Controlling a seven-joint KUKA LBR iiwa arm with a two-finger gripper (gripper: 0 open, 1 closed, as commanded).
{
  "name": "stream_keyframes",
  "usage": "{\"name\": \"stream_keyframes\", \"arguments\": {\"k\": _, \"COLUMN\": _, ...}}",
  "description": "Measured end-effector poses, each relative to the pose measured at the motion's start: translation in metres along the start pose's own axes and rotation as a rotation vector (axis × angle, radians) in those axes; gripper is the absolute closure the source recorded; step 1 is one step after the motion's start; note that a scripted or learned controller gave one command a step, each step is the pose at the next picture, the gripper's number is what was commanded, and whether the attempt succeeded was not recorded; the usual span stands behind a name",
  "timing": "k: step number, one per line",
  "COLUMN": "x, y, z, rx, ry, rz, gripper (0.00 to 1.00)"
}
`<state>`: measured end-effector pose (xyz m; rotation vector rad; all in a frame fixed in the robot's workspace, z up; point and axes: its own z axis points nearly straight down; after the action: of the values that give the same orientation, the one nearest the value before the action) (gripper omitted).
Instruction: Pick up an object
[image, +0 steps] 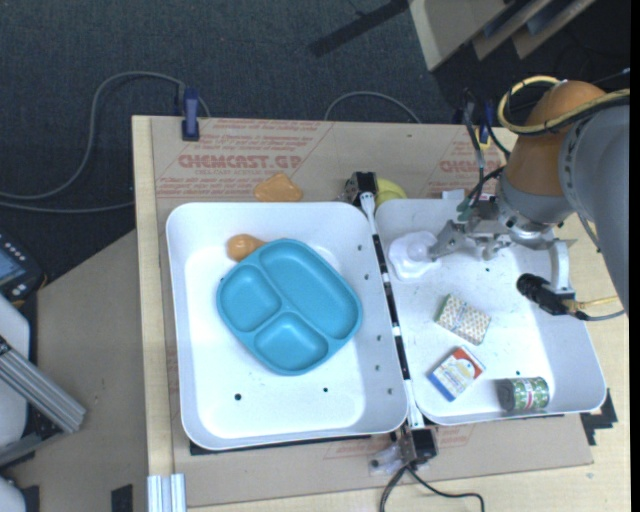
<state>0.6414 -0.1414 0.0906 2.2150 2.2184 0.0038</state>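
You can read red print on the brown protective sheet of the counter (300, 150), beyond the bins: "CHEMCAST GP" in large letters at the far edge, well to the left of the gripper (430, 248), with a line of smaller red type above it too fine to make out. The same red lettering repeats just behind the gripper, partly hidden by the arm. The small carton (455, 373) and the can (524, 393) nearer than the gripper carry printing you cannot read.

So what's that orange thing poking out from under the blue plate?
The blue divided plate lies in the left bin and covers part of a small orange object at its upper left edge. Its rounded end shows; the rest is hidden, so I cannot say what it is.
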Motion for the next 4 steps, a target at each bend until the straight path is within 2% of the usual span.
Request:
{"name": "stream_keyframes", "arguments": {"k": 1, "x": -0.013, "y": -0.105, "z": 0.006, "rx": 0.016, "ry": 0.005, "rz": 0.007, "gripper": 0.0}}
{"name": "stream_keyframes", "arguments": {"k": 2, "x": -0.012, "y": -0.099, "z": -0.005, "rx": 0.005, "ry": 0.002, "rz": 0.003, "gripper": 1.0}}
{"name": "stream_keyframes", "arguments": {"k": 3, "x": -0.012, "y": -0.099, "z": -0.015, "rx": 0.003, "ry": 0.002, "rz": 0.004, "gripper": 1.0}}
{"name": "stream_keyframes", "arguments": {"k": 4, "x": -0.012, "y": -0.099, "z": -0.014, "rx": 0.004, "ry": 0.002, "rz": 0.004, "gripper": 0.0}}
